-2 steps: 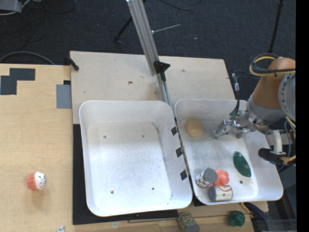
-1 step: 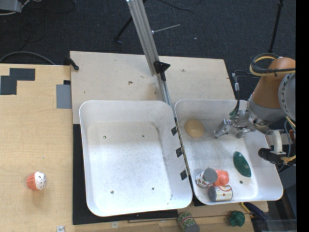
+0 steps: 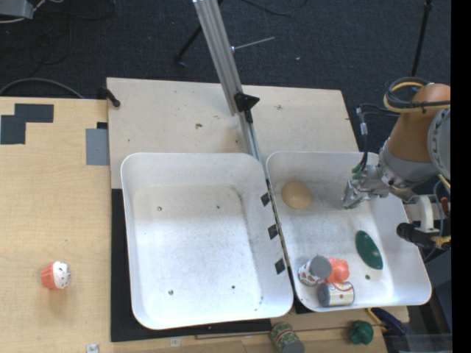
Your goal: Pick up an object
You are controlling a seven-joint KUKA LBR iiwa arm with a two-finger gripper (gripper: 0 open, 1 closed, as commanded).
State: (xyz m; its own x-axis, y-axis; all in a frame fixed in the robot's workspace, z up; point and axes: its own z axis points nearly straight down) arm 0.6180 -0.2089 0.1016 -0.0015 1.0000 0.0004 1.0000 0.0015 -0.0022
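Gripper (image 3: 353, 195) low in right bin (image 3: 412, 289), finger state unclear.
Tan ball (image 3: 296, 195) lies just left of it, apart.

White bins (image 3: 140, 197), a tan ball (image 3: 297, 195), a dark green oval (image 3: 369, 248), an orange toy (image 3: 337, 270), grey arm (image 3: 412, 153) banded orange.

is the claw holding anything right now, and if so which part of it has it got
Nothing is held. The claw hangs over bare floor of the right bin, apart from the tan ball and the green oval piece.
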